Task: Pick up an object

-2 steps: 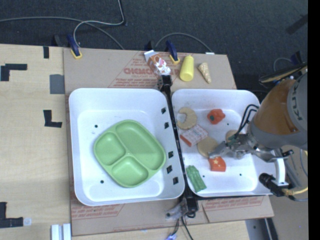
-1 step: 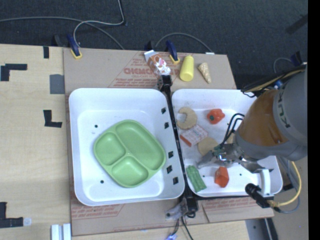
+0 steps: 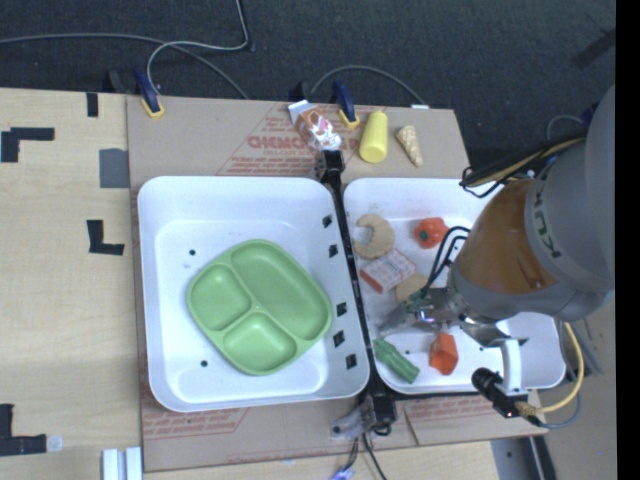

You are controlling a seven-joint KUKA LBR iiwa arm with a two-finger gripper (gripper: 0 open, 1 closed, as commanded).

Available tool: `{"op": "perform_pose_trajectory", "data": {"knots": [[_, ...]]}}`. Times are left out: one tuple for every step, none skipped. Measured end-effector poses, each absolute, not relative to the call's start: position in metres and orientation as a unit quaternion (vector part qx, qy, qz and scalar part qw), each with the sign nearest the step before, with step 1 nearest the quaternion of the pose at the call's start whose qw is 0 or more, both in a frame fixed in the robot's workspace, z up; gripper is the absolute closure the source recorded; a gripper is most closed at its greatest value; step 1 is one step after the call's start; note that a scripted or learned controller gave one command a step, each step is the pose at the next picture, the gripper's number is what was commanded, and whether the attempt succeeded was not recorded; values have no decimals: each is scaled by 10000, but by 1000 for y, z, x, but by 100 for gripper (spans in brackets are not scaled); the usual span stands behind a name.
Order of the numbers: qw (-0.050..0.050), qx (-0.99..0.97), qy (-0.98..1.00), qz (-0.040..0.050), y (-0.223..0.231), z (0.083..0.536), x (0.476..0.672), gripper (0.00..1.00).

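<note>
The end effector [image 3: 425, 313], finger state indeterminable, sits low in the right bin [image 3: 545, 373] among crowded toy food; neighbouring green vegetable [image 3: 396, 359] and orange piece [image 3: 443, 352] may foul the grasp.

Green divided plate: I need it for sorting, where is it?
In the camera view, the green divided plate lies in the left bin, across the divider from the toy food.

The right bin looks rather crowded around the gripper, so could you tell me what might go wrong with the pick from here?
1. The gripper sits low in the right bin among close-packed items: a tan piece, a red-and-white packet and an orange piece. It may nudge or catch a neighbour.
2. The green piece lies by the divider, leaving little finger room there.
3. The wrist hides the fingers, so a missed grasp is possible.
</note>
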State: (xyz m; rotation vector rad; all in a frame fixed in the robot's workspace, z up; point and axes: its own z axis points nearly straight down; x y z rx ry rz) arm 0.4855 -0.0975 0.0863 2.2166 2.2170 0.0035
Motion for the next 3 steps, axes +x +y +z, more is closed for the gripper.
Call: {"op": "perform_pose_trajectory", "data": {"knots": [[18,7068,7074,8,-107,86,545,0],[15,7069,7073,0,-108,96,544,100],[-6,7063,7079,-1,-21,184,535,100]]}}
